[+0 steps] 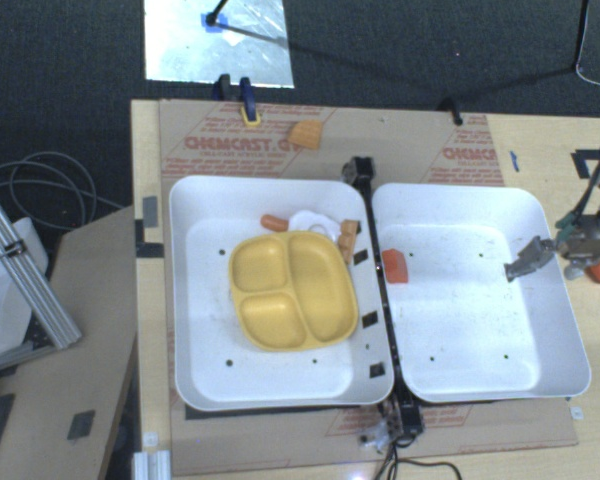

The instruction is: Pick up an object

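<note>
A two-finger gripper [528, 260] hangs over the right edge of the right bin [480, 376], the arm reaching in from the right side of the bench. Whether its jaws are apart or closed cannot be told at this slant, and nothing is seen between them.

The nearest candidate for a pick is a small orange block [394, 266], lying on the right bin's floor close against the left wall, well apart from the gripper. The left bin [205, 368] holds a yellow divided plate [292, 290], with a small orange sausage-shaped piece [275, 223], a white object [315, 224] and a tan piece [349, 237] crowded along the plate's far edge.

The orange block looks the cleaner choice: it sits alone. The approach would do well to travel across the bin, centre above the block and descend straight, with the jaws turned so neither finger strikes the nearby wall.

Red lettering on the cardboard sheet [260, 143] under the bins appears to read "CHEMCAST", repeated at an angle on the right, though the print is too faint to be sure. A tan block [305, 133] rests on that sheet beyond the left bin.
</note>
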`<action>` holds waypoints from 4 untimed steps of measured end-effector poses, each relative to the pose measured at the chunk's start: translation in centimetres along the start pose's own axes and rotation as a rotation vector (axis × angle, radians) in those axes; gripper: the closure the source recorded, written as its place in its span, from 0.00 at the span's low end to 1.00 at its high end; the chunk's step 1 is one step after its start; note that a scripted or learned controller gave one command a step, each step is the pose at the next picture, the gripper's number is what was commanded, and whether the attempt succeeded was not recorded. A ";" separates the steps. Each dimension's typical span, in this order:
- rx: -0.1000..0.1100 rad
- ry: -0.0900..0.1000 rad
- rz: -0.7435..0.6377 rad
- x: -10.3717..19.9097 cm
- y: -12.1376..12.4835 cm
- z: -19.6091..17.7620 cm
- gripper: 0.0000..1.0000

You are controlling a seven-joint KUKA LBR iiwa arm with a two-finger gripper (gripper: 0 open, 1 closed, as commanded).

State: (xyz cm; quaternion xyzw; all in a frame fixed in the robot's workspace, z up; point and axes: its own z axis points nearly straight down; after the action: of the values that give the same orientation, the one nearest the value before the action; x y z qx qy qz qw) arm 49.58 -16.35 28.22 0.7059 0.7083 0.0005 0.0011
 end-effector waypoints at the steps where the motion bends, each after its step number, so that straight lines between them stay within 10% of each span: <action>1: 0.013 0.005 0.000 2.1 1.3 13.7 0.00; 2: -0.001 0.000 0.003 1.8 1.6 11.8 1.00; 4: -0.002 0.002 -0.006 8.1 5.4 5.1 1.00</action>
State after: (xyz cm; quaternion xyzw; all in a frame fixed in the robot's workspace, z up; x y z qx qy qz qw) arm 54.98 -8.22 23.12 0.7040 0.7102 0.0018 0.0012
